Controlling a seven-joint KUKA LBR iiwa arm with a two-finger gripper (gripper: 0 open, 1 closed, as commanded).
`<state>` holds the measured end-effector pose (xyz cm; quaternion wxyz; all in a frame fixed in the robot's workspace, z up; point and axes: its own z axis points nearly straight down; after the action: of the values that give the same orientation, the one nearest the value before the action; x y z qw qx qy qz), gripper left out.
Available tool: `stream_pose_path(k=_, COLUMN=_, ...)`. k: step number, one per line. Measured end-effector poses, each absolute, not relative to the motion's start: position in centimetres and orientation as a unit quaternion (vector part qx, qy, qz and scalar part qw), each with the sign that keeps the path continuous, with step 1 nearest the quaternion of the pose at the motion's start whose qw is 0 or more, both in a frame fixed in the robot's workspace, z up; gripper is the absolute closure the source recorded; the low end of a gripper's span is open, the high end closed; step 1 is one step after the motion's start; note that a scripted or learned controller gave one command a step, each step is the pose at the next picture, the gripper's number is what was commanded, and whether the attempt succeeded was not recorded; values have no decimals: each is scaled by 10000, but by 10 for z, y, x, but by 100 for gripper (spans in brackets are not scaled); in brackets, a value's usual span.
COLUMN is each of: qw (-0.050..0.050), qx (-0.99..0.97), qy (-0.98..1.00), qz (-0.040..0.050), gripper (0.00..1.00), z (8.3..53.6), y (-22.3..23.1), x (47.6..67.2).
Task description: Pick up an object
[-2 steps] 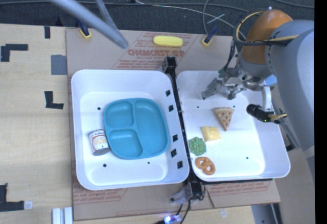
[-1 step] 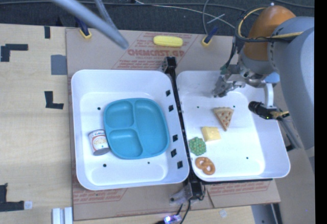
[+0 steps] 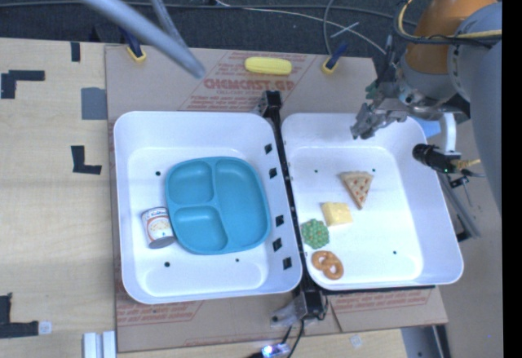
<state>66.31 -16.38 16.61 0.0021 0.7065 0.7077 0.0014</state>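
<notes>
Pizza slice [image 3: 356,186] lay mid-right, long axis pointing lower right; my hand [image 3: 364,125] hung above, its grip state too blurred to tell.

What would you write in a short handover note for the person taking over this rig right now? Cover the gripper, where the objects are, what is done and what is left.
Gripper: above the right bin's far edge, nothing seen between its fingers.
Right bin: pizza slice, yellow cheese block, green broccoli piece, pretzel.
Left bin: blue divided plate, small can lying at its left edge.
Done: no object lifted yet.
Left: descend on one item, probably the pizza slice as it is nearest, grasp and lift.
</notes>
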Motion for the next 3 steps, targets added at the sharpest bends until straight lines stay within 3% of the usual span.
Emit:
stream_pose_path(k=1, qw=19, qx=7066, qy=7076, qz=11, gripper=100, z=220, y=-163, x=664)
stream_pose_path(k=2, qw=1, qx=7067, qy=7075, qz=1, gripper=100, z=231, y=-163, x=665)
stream_pose_path(k=3, qw=-4, qx=7056, qy=7086, qz=-4, gripper=100, z=239, y=-114, x=664)
